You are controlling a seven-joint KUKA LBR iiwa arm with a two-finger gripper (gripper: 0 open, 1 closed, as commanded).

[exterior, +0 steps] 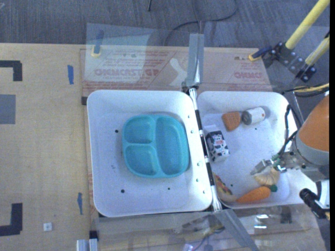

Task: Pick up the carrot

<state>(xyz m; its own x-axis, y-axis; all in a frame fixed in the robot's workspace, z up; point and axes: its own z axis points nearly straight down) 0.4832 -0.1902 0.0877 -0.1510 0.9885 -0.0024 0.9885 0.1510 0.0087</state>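
While the left bin (104,192) carries a teal divided plate (155,146) at its middle, the right bin (277,101) is crowded with small things. A tan wedge-shaped piece (231,120) and a grey cylinder (253,115) lie touching each other near its far edge. A black-and-white toy (217,145) sits against its left wall, and a yellowish piece with red marks (222,186) rests in the near left corner. A pale, beige lump (267,177) lies just beside the carrot (254,194), on its far side, right under the gripper (269,166).

Orange, smooth and tapered, the carrot lies flat along the bin's near edge, its thicker end with a hint of green toward the right.

From the right edge the arm (318,132) reaches in, cut off by the frame. Its metal fingers are small and blurred against the beige lump, so whether they are spread or closed cannot be told; nothing is seen between them.
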